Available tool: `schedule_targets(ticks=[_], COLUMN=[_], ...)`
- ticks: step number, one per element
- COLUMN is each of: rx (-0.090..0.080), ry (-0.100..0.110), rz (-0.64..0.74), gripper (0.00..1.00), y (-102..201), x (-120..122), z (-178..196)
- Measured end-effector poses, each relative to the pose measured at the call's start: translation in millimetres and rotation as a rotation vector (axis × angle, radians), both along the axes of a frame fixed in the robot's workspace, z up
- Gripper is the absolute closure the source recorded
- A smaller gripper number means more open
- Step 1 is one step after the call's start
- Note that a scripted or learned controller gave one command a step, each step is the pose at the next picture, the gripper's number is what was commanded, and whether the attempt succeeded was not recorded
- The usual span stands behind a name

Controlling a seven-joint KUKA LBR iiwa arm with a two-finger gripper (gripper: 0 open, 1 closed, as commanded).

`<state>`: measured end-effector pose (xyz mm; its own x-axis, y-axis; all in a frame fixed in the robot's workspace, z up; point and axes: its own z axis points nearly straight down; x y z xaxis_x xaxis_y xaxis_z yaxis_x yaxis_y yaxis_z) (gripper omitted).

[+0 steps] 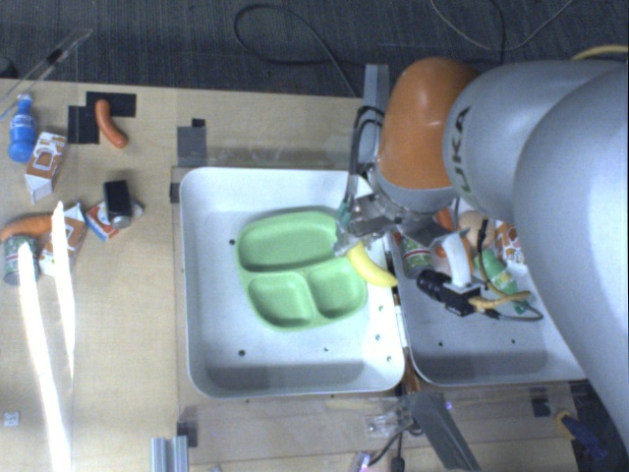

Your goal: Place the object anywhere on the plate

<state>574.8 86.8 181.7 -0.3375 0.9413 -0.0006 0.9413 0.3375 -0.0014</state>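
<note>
Legible text: one marking, on the arm.
Dark letters "KU" run sideways on the grey arm, just beside the orange band; cartons and packets on the bench carry print too blurred to read.

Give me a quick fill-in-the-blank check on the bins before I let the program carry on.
The green plate lies in the ____ bin.
The plate has ____ compartments.
The banana lies at the plate's ____ edge.
The arm's band is ____.

Missing words: left; three; right; orange
</note>
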Motion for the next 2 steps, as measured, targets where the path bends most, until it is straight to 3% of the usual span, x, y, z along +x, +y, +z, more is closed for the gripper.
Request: schedule_targets(ticks=[1, 2], rx=[0.000, 0.000], ry=[0.001, 0.001], rz=[-0.188, -0.187], gripper=[1.00, 0.00], y=[23.4, 23.4], x=[-52.9, -52.9], z=[17.5, 17.5])
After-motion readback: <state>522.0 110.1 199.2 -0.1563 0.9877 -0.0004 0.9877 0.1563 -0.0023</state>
